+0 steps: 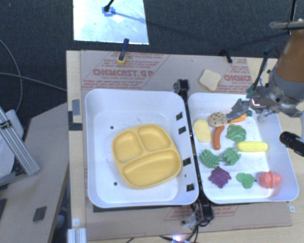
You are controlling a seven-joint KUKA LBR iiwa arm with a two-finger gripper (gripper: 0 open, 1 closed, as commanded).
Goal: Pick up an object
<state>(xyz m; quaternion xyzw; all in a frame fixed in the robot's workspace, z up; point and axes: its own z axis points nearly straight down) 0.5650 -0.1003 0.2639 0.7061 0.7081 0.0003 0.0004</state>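
At the upper left of the frame a shiny silver sheet [110, 14] lies on the dark floor, and just below it a small blue and yellow tool [123, 51] rests on the back edge of the cardboard-covered bench [142, 70]. In the left-centre sits the left white bin [96, 135], which holds a yellow divided plate [146, 155] with three compartments, set slightly askew. Past the black clips at the seam, a tan piece of toy bread [210, 79] lies on the cardboard, outside the bins and above the right white bin [281, 178].

The right bin holds the toy food. Along its left side are a pale yellow piece [201, 130], a speckled cookie [217, 119] and a red-orange sausage [217, 137]. Lower down lie two leafy greens [209, 158] [231, 156], a purple bunch of grapes [219, 176] and a small green piece [245, 179]. A green lettuce piece [236, 132] and a yellow corn cob [252, 146] sit mid-bin, and a pink-red piece [268, 179] lies at the lower right.

At the upper right the gripper [241, 109] hangs low over the bin's back part, right by an orange carrot [237, 118] beside the cookie. Whether its fingers are parted or closed on the carrot cannot be told.
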